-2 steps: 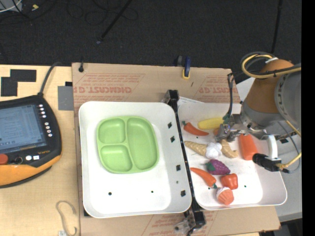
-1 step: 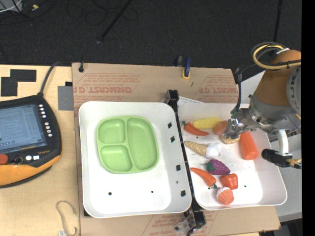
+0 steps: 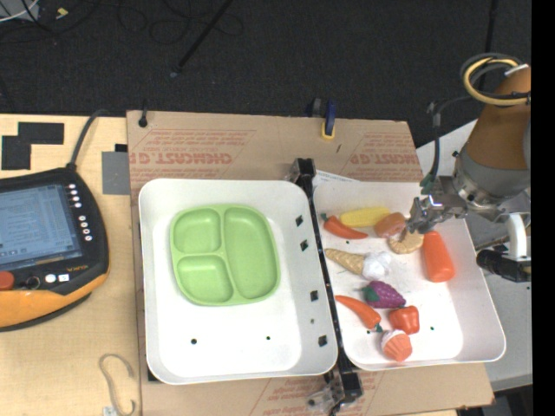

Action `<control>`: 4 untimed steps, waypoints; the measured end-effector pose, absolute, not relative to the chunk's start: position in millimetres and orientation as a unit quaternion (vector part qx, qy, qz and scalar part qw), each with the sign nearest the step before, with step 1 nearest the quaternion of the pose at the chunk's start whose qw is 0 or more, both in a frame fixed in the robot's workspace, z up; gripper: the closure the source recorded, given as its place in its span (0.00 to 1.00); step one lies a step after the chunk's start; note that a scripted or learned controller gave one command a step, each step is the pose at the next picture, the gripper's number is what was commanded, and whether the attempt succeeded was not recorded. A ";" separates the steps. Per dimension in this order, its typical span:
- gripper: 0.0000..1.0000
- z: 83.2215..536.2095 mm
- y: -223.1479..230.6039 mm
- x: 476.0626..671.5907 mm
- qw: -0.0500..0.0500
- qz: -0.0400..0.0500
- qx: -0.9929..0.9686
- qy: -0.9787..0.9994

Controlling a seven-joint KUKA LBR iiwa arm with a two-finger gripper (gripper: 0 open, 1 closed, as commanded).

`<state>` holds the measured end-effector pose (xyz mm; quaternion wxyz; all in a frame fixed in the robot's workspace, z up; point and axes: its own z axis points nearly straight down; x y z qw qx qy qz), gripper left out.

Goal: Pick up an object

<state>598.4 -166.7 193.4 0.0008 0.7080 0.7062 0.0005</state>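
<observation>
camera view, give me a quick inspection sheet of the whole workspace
surface: two white bins, left bin and right bin, on cardboard.
job's things: toy foods in the right bin, among them a yellow piece, an orange cylinder, a purple piece and a strawberry.
clutter: green divided tray in the left bin.
grippers: gripper low over the right bin's far side, by a tan piece.
cables: yellow loop on the arm.
surroundings: teach pendant at left.

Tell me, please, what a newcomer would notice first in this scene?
Probably the bright green divided tray lying alone in the left bin. Next, the colourful toy food crowding the right bin, where the end effector hangs over the pieces near its far edge.
</observation>
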 end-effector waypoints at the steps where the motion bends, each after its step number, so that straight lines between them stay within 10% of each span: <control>1: 1.00 229.9 -168.9 598.5 0.001 0.000 0.708 0.707; 4: 1.00 240.5 -20.6 545.3 -0.003 -0.001 0.706 0.708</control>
